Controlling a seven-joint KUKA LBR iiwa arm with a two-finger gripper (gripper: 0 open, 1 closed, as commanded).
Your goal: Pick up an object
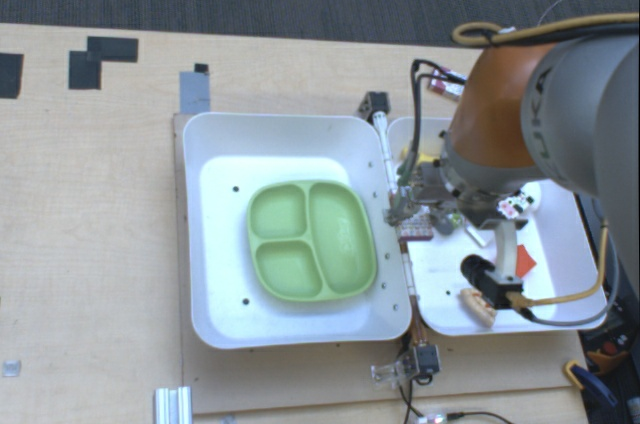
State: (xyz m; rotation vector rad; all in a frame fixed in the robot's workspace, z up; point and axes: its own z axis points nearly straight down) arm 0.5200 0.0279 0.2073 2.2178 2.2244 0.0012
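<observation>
The gripper (418, 204) hangs low over the left edge of the right bin (560, 324), right against the rim that this bin shares with the left bin (195, 242). The wrist and the orange band of the arm (500, 117) cover it from above, so I cannot tell how far open it is, nor whether it has hold of anything.

Just beside the gripper, toward the near edge of the right bin, a small dark red thing (416, 232) lies at the bin's left rim. It is too small and too shadowed to say whether the gripper touches it. A yellow thing (425, 155) peeks out at the far left corner of the same bin, partly hidden under the arm.

Further out on the right bin's floor, an orange-red piece (524, 261) lies toward the right edge, well apart from the gripper. A tan piece (480, 306) sits near the near edge, about midway along it. A small white piece with pink marks (516, 205) shows just under the arm, toward the bin's middle.

Across the shared rim, a pale green divided plate (312, 240) with three compartments lies flat in the middle of the left bin, near the gripper but apart from it.
</observation>
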